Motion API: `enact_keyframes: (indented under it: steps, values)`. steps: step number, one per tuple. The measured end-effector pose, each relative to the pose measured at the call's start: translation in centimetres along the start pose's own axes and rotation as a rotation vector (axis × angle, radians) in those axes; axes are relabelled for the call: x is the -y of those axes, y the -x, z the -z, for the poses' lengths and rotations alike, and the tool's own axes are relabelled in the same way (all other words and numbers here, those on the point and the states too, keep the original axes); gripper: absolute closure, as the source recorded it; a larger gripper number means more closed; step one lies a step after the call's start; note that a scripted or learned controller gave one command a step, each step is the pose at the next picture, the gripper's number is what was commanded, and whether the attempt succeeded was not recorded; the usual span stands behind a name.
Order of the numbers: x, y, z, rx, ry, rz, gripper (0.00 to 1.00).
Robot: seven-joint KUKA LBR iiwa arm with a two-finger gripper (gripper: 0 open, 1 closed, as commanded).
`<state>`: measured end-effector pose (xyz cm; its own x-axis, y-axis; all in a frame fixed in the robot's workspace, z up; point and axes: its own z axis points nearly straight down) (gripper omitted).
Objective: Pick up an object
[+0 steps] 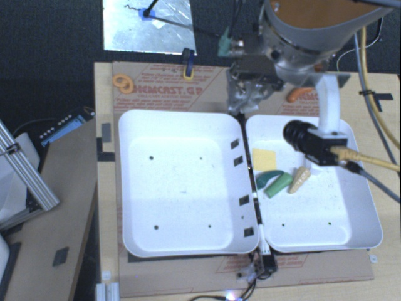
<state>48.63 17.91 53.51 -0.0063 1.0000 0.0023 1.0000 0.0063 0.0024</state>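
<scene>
**Hand parked at the back rim, objects lower in the right bin**

While the arm (326, 11) looms in from the upper right, its hand (245, 96) hangs over the far edge of the 2 bins, just about where their rims meet. From where I stand the metal parts blur together, so I cannot tell how the hand is set, and nothing shows in its grasp.

The pickable things sit in the right bin (326, 231), bunched in its near-left part: a yellow square piece (264, 158), a green curved piece (269, 179) with a second green piece (280, 184) touching it, and a tan corn-like object (299, 179) just beside them. The left bin (182, 180) holds nothing I can make out.

What counts for the next move: the cluster lies toward the viewer and slightly right of the hand. The tan object's long axis runs steeply, tilted a little right at the top; the green pieces lie slantwise. I'd judge the yellow piece nearest the hand. A black camera unit (310, 140) hangs over the bin close by.
</scene>
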Motion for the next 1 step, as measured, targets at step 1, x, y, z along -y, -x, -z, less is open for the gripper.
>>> enact_keyframes:
  steps: [1]
  values:
    - [-0.09, -3.95, -2.73, 0.002, -0.003, 0.0, 1.0]
